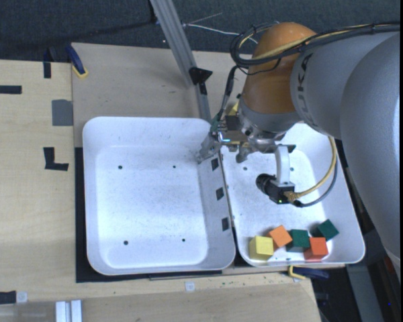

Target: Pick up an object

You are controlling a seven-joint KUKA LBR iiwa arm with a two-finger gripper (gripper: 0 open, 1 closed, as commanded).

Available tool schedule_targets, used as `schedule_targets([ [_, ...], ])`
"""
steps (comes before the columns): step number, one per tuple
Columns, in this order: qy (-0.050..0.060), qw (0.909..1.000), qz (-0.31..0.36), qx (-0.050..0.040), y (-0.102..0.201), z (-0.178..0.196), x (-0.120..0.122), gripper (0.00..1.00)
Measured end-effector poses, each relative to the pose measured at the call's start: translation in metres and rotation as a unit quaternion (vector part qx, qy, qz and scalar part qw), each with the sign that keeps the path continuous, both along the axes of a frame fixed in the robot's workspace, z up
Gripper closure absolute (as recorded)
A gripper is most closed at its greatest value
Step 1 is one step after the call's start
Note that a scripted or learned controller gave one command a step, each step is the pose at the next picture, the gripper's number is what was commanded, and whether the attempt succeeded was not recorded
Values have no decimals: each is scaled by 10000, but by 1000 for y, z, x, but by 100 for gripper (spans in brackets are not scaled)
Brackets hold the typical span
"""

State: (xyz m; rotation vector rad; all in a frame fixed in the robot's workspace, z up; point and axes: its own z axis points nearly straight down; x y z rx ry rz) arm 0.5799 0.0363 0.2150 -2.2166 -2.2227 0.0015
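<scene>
arm over bin divider, blocks untouched in right bin corner

while the grey kuka arm (342,79) reaches in from the right, its orange band (275,66) sits above the far-left corner of the right bin (346,200). gripper (230,149) hangs right at the ridge between the two bins, near their far edges. fingers are small, dark and partly under the wrist, so cannot tell if they are spread or closed; nothing visible between them. black cable (309,193) loops from the wrist down over the right bin floor.

blocks all bunched along the near edge of the right bin, toward its near-right corner, well apart from the gripper: yellow block (260,247) leftmost, orange block (280,235) just beside it, green block (299,239) next, red-orange block (318,247) touching the green one, dark green block (328,229) just behind, closest to the right wall.

left bin (97,180) lies beside it, white floor speckled. both bins rest on the wooden bench (27,200).
</scene>
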Motion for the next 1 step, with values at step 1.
schedule_targets([
  [1,8,10000,-4,-5,-1,8,0,100],
])
